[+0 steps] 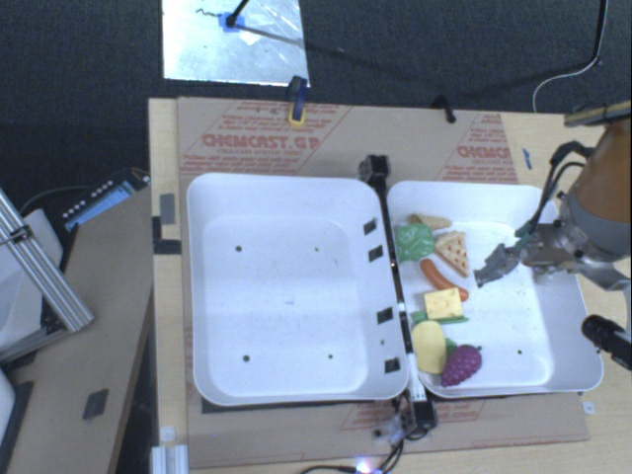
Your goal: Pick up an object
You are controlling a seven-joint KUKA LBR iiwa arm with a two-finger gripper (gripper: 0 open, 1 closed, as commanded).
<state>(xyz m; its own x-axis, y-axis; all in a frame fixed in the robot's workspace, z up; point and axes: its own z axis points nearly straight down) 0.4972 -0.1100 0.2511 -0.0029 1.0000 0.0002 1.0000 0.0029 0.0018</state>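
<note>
2 shallow white bins of smooth, glossy plastic with rounded corners sit side by side on a brown cardboard sheet printed with red lettering. The left bin [286,289] has a bare matte floor marked by a few small dark dots. The right bin [523,349] holds a cluster of plastic toy food along its left wall. From the top down: a crinkled green lettuce leaf [415,239], a tan triangular pizza slice [453,253] with its tip pointing toward the upper left, an orange-red sausage [437,274] whose long axis runs diagonally from upper left to lower right, a flat yellow cheese block [443,304], a rounded pale-yellow lemon [429,345], and a knobbly purple bunch of grapes [461,364] tilted with its long axis running upper right to lower left.

The gripper [489,268], dark grey metal, reaches in from the right and hovers just right of the pizza slice and sausage; nothing lies between its fingers, and whether they are spread or closed cannot be told.
</note>
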